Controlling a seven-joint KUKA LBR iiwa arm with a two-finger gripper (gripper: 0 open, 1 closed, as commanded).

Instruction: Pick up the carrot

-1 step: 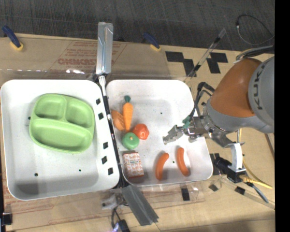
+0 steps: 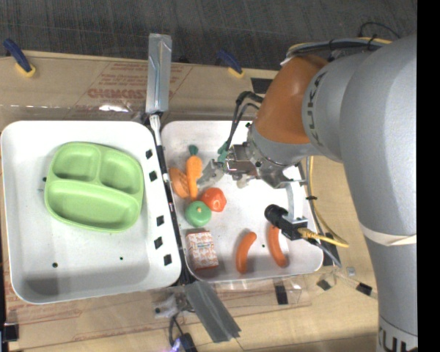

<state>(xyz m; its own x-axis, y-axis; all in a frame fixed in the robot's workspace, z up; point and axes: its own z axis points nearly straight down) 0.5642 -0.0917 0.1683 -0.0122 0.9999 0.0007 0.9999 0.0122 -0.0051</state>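
Left bin (image 2: 22, 218): divided plate (image 2: 95, 185) lying inside. Right bin (image 2: 227, 132): carrot (image 2: 194, 173) lying near its left wall, tomato (image 2: 213, 199) just right-below it, two sausages (image 2: 245, 251) lying along the near edge, gripper (image 2: 214, 169) hanging beside the carrot.

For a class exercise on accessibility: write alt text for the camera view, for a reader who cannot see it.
A grey robot arm reaches from the right over the right bin, its gripper just right of the carrot. Nearby lie a tomato, a green vegetable and two sausages. The left bin holds a green divided plate.
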